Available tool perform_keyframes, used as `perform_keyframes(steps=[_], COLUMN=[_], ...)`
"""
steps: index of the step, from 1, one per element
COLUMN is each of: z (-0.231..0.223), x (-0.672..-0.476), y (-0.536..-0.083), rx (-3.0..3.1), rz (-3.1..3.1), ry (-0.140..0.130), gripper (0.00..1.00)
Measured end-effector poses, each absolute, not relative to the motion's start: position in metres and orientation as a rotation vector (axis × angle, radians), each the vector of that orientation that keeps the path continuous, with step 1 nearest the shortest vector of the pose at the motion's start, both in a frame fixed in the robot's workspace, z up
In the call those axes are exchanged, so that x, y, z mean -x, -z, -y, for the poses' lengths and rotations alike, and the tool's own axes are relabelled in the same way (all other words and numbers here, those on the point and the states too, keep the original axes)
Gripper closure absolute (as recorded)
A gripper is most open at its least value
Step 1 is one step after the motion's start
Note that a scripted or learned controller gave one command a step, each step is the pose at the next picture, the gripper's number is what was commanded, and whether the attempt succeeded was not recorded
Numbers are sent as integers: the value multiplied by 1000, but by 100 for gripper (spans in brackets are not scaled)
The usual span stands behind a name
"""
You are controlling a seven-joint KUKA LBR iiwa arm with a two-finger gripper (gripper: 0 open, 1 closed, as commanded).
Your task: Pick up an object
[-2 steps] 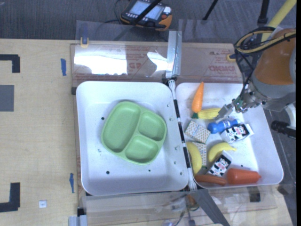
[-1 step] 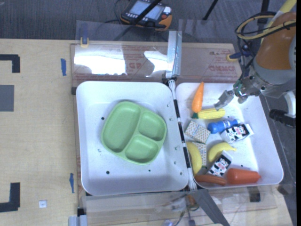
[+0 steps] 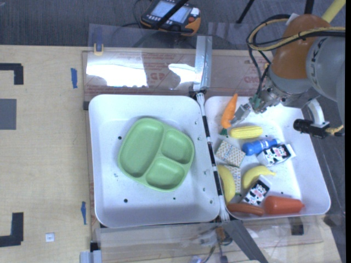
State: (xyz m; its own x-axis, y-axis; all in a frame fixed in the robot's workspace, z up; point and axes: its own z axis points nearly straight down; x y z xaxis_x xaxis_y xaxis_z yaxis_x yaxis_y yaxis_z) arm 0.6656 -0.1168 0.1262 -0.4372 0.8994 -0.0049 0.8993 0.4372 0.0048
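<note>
While the grey arm reaches in from the right, the scene reads as follows.
Jaws: the gripper (image 3: 245, 109) sits over the back of the right white bin (image 3: 312, 169), just beside the small orange carrot (image 3: 230, 109); whether they are open or closed cannot be told.
Left white bin (image 3: 109, 119): holds a light green three-compartment plastic plate (image 3: 156, 153).
Right bin, back: the carrot leans tilted by the divider; a yellow corn cob (image 3: 246, 131) lies just in front of it.
Right bin, middle: a blue bottle (image 3: 259, 146), a black-and-white patterned carton (image 3: 276, 154), a tan patterned packet (image 3: 230, 154).
Right bin, front: two yellow bananas (image 3: 227, 182), a second patterned carton (image 3: 256, 191), a large red-orange carrot (image 3: 283, 204).
Desk (image 3: 38, 147): pale wood.
</note>
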Motion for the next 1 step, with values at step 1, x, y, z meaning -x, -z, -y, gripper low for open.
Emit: perform_keyframes(steps=[1], z=[81], x=[-641], y=[-186], rx=[-1679], rz=[-2651], ry=[-3], gripper=[0])
